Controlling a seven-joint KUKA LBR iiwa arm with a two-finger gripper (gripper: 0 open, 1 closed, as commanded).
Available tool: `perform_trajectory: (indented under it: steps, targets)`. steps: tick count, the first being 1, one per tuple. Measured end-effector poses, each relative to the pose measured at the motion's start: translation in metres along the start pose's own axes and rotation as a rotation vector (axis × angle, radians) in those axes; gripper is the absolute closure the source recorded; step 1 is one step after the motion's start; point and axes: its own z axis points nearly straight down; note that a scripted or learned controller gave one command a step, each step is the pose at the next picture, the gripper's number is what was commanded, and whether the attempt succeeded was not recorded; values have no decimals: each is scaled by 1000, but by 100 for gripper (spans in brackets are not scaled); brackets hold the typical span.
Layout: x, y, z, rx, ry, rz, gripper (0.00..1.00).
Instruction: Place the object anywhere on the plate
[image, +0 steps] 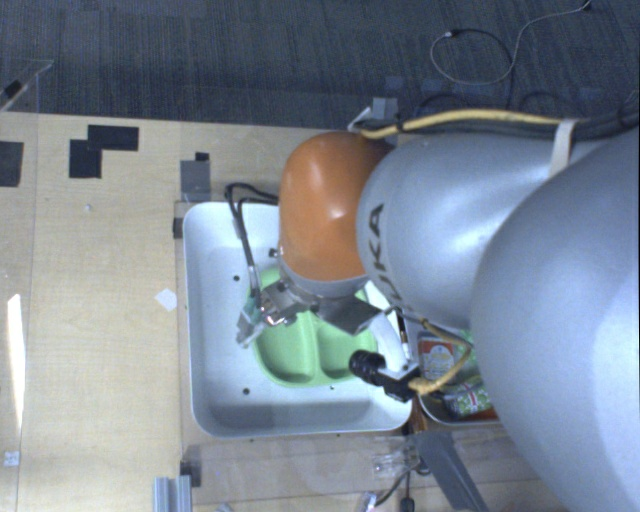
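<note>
I saw the pincer (258, 316) hanging low at the upper left rim of the plate (300, 358). From this slanted view I could not tell whether it was apart or together. Whether it carried anything I could not tell either, so I could not place the object to be moved.

The plate lay flat in the white bin (212, 300), toward the bin's right side and nearer its lower wall than its upper one. It was pale green with rounded corners. A raised ridge ran across it and split it into two shallow compartments, left and right. Both looked bare where I could see them. The wrist above hid the top of the plate.

The rest of the bin floor was plain white, with a few small dark dots on it.

Just right of that bin, under the arm (470, 230), a packet (437, 356) with a red and white label showed. A green wrapped thing (468, 402) lay just below it. The arm covered most of that area, and I could not tell what they rested in.

The bench (90, 350) around the bin was pale wood, with black tape shapes (100, 150) near its upper left. Dark carpet (250, 50) lay beyond it.
</note>
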Motion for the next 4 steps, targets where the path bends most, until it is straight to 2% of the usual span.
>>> perform_trajectory:
  steps: [1, 2, 3, 4]
  targets:
    - [0, 2, -10, -2, 0, -4, 100]
    - [-16, -26, 5, 1, 0, -147, 100]
    - [-22, 10, -34, -2, -1, -367, 100]
    - [-34, -37, -1, 0, 0, -386, 100]
